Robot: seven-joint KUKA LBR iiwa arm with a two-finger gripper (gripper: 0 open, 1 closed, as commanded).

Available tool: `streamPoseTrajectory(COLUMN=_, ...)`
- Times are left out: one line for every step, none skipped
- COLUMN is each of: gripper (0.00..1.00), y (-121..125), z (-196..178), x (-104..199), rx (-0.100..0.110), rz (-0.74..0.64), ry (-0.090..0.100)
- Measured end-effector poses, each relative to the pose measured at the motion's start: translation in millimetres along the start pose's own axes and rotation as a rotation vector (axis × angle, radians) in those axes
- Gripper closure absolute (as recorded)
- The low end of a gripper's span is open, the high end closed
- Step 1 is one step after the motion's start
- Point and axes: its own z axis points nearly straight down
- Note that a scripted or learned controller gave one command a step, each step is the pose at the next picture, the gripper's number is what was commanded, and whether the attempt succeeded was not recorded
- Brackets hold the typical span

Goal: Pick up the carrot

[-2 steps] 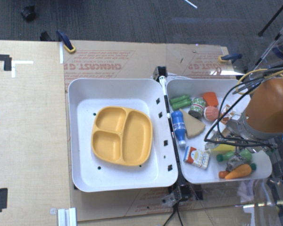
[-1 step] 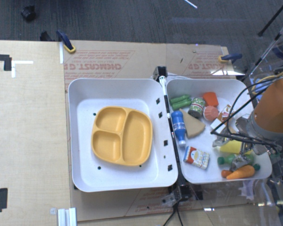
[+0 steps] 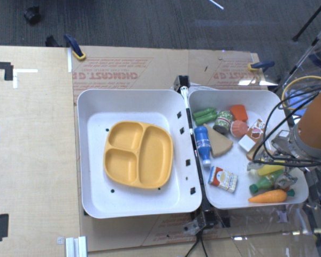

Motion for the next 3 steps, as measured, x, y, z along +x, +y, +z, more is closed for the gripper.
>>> streamPoseTrajectory(gripper=0.00, y=35, z=2, x=-26, rx=0.004, rz=-0.240, ry=0.016)
streamPoseTrajectory(gripper=0.00, y=75, z=2, x=-56, rx=0.006, rz=-0.383, ry=0.013)
streamPoseTrajectory(gripper=0.00, y=88, z=3, x=-66, rx=0.002, rz=-0.495, ry=0.018)
